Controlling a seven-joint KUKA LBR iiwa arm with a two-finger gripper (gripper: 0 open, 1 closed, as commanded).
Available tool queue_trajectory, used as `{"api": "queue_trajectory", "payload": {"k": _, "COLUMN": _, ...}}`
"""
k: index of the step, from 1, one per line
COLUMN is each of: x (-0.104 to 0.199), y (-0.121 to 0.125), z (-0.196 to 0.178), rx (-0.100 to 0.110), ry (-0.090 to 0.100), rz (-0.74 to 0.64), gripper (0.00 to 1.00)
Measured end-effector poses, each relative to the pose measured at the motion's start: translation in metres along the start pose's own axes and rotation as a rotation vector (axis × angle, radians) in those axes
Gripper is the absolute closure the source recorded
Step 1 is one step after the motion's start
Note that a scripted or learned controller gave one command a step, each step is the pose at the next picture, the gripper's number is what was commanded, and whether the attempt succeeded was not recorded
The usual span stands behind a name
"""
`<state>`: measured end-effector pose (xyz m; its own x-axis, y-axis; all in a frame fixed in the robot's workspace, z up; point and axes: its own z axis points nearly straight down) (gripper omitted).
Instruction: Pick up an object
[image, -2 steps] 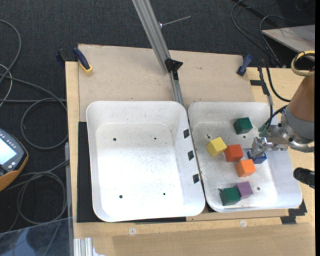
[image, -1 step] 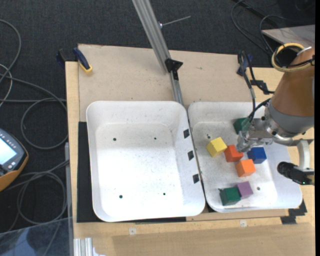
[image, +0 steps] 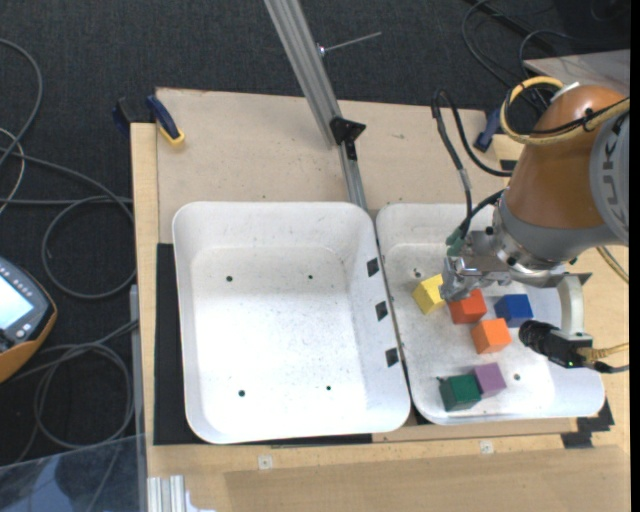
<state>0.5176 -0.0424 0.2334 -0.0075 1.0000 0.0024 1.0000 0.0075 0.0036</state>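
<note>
Several small blocks lie in the right bin (image: 560, 400): a yellow block (image: 429, 293), a red block (image: 467, 306), a blue block (image: 514, 307), an orange block (image: 491, 334), a purple block (image: 489, 377) and a green block (image: 460, 391). My gripper (image: 460, 281) hangs low over the bin, between the yellow block and the red block, its tip right at the red block's upper left edge. The wrist and arm (image: 560, 180) cover the bin's far right part. No block is visibly held.
The left bin (image: 200, 230) sits beside the right one, with a shared rim carrying black clips (image: 381, 310). A slanted metal pole (image: 315, 85) rises behind the bins. A black cable plug (image: 548, 343) hangs near the orange block.
</note>
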Motion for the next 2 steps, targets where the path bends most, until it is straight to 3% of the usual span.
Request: {"api": "queue_trajectory", "payload": {"k": 2, "x": 0.114, "y": 0.010, "z": -0.015, "rx": 0.002, "ry": 0.000, "rz": 0.000, "gripper": 1.00}}
